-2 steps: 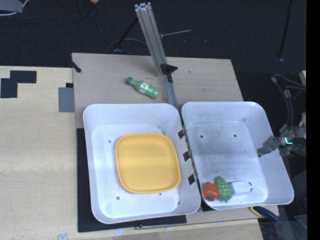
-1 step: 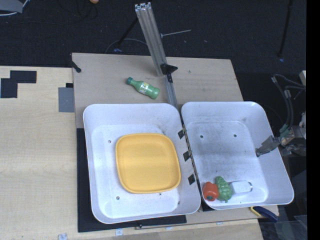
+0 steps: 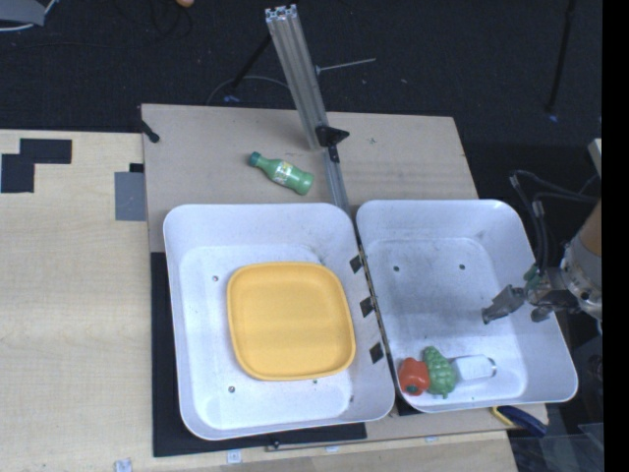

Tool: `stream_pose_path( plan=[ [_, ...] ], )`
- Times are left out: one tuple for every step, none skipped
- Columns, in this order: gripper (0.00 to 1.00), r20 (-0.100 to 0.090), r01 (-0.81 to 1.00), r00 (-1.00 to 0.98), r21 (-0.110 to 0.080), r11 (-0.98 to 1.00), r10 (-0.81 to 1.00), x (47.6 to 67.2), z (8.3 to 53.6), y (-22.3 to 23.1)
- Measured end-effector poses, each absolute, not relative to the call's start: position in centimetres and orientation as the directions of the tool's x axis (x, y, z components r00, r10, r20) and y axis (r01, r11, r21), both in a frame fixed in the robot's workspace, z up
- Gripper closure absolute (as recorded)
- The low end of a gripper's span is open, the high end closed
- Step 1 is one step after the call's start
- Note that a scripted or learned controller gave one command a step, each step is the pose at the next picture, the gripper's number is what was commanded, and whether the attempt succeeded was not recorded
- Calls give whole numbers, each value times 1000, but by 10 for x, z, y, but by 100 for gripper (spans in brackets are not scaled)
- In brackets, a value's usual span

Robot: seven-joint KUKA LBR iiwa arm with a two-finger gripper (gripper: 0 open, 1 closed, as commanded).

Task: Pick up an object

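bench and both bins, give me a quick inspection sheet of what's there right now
surface: wooden bench bearing left bin and right bin, side by side.
job's things: yellow plate in the left bin; red item, green item and white item bunched at the right bin's near edge.
clutter: green bottle lying on the bench behind the bins.
grippers: claw over the right bin's right side, holding nothing.
cables: dark cables by the arm.
surroundings: metal rail, dark floor.

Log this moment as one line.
gripper: open, over right bin | holding: nothing | red-green toys: right bin | yellow plate: left bin
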State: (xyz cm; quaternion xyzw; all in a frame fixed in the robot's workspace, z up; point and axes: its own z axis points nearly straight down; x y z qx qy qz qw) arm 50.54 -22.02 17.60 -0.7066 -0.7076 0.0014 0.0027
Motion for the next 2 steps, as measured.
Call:
stream_pose_path(
  plan=[
    [0,2,1000,-1,-5,1,1000,499,119,-212],
    [0,0,1000,-1,0,1,1000,499,91,-211]
  ],
)
